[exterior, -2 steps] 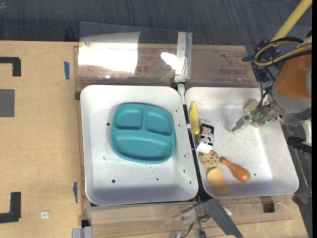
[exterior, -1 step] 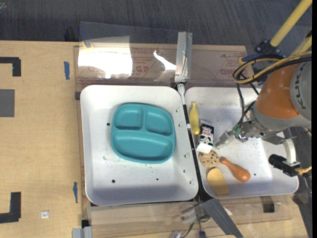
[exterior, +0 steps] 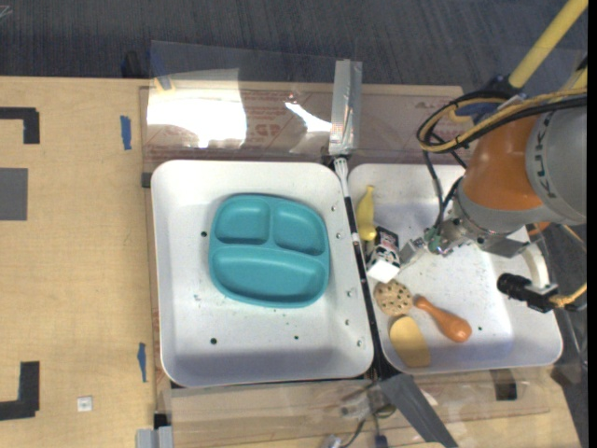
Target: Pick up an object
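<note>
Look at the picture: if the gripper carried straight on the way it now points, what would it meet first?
The gripper points leftward and down over the right bin. Probably the small black-and-white object beside the banana comes first, though depth is unclear.

Single fixed overhead view, slanted down on both bins point(exterior: 177, 278).

Both white bins point(exterior: 177, 278) looked like smooth, slightly glossy plastic. The teal divided plate point(exterior: 270, 248) seemed matt plastic. The counter point(exterior: 65, 278) was pale, matt wood or board. At twelve o'clock a clear sheet point(exterior: 242, 110) shone glossily. The spoon point(exterior: 420, 320) looked wooden, its orange handle smooth. The arm's orange band point(exterior: 499, 171) gleamed like glossy plastic.
</note>
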You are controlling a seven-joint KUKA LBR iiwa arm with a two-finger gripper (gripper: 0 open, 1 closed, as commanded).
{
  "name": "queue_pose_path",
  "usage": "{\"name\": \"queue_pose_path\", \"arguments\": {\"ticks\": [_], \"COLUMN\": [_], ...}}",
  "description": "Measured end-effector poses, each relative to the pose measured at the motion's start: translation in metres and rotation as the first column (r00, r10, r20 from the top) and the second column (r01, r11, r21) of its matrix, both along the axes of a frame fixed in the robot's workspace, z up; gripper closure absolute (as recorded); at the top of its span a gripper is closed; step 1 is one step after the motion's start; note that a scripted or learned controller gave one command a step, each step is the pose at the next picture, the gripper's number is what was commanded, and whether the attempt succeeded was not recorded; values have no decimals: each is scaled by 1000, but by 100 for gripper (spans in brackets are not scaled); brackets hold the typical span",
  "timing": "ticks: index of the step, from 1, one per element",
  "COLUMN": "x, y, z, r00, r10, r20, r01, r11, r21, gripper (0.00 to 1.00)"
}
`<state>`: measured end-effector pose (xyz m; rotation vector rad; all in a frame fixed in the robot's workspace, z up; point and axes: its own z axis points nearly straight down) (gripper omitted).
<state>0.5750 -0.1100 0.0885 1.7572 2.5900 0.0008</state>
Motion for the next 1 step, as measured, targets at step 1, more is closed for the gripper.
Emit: {"name": "queue_pose_path", "arguments": {"ticks": [1], "x": [-3], "y": [-43], "z": [-1], "r00": [989], "r10": [-149], "r20": [-1], "r01": [149], "r11": [989], "r21": [5], "gripper": [0]}}
